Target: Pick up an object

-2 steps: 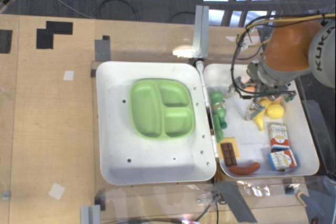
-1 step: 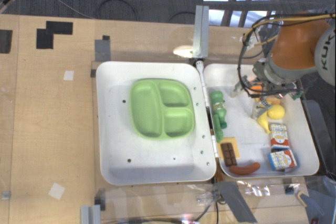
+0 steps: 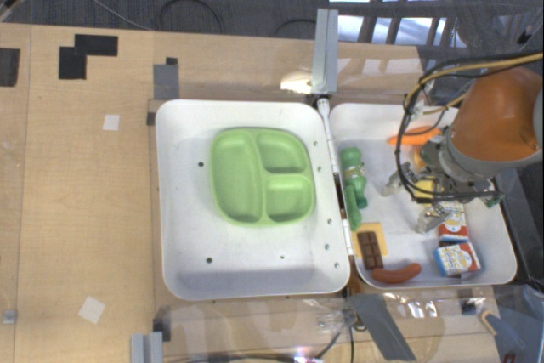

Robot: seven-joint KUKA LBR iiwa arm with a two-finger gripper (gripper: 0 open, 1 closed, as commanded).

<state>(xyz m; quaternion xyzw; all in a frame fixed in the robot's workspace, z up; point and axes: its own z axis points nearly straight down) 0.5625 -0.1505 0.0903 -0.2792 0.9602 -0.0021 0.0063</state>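
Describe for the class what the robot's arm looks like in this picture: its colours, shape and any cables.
The arm comes in as a rounded, bulbous section with a broad orange band over a grey collar. Black and yellow cables loop along its upper side, and thinner wires hang around the grey metal wrist parts below. The gripper end looks like small grey metal pieces.

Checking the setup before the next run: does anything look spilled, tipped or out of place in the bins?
Nothing stands out. The green plate lies flat in the left bin. The right bin holds its toys loosely: a green bottle, chocolate bar, sausage and small cartons. Nothing lies outside either bin.
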